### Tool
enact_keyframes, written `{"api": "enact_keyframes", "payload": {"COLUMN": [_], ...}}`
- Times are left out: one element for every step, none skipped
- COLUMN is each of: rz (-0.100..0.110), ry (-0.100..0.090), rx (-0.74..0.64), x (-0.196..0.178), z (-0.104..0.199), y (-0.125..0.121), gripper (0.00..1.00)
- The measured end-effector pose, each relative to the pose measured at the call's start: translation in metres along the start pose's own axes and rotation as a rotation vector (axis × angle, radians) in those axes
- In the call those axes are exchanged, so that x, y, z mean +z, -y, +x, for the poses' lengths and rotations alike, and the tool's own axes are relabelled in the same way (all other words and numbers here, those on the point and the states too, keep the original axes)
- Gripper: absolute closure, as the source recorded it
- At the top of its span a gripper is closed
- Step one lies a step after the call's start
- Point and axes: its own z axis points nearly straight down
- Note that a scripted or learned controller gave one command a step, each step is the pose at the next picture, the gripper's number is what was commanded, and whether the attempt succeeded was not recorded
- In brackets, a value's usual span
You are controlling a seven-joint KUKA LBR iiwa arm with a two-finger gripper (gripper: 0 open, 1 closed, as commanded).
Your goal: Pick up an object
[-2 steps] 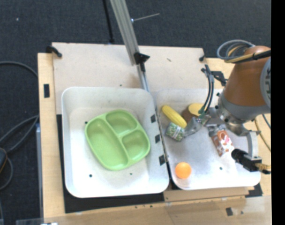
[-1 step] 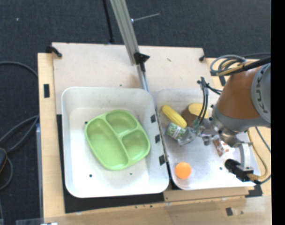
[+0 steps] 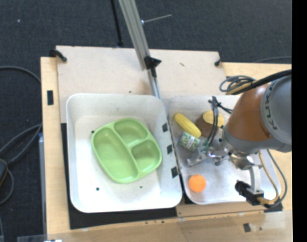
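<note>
The right bin (image 3: 214, 198) holds a yellow banana-shaped toy (image 3: 187, 125), a small clear jar with a green label (image 3: 189, 141), an orange ball (image 3: 197, 183) near the front edge, and a yellow piece (image 3: 214, 118) at the back, partly hidden by the arm. My gripper (image 3: 202, 154) is low in the right bin, just right of the jar and above the ball in the picture. The grey wrist and orange band (image 3: 248, 119) cover the bin's right half. Whether anything sits in the gripper is not visible.
The left bin (image 3: 83, 110) holds a green divided plate (image 3: 126, 149). A slanted metal post (image 3: 138, 34) rises from behind the bins. Cables (image 3: 234, 83) loop at the bench's back right.
</note>
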Motion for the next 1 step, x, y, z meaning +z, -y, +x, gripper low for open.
{"api": "enact_keyframes", "payload": {"rz": [-0.009], "ry": [-0.001], "rx": [0.005], "x": [-0.014], "z": [-0.0002], "y": [-0.003], "gripper": [1.0]}}
